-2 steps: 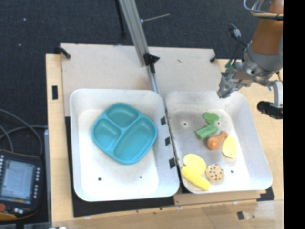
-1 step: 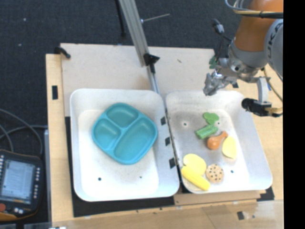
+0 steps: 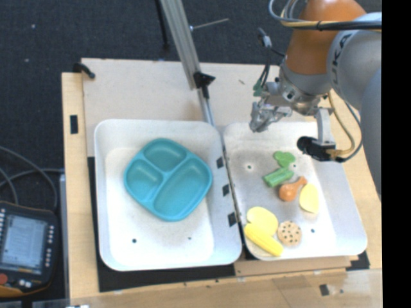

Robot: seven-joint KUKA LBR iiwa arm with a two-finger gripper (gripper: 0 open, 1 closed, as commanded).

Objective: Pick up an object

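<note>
The gripper (image 3: pixel 260 122) hovers above the right bin's (image 3: pixel 334 236) far edge; jaw state cannot be told. The green piece (image 3: pixel 278 176) lies nearest: the arm should centre above before descending.

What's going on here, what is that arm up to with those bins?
A grey and orange robot arm reaches in over the right bin, its gripper hanging above the bin's far corner with nothing held. Toy food lies below it: a green piece, an orange drumstick, yellow pieces and a cookie. The left bin holds a teal divided plate. Nothing has been picked up yet.
</note>
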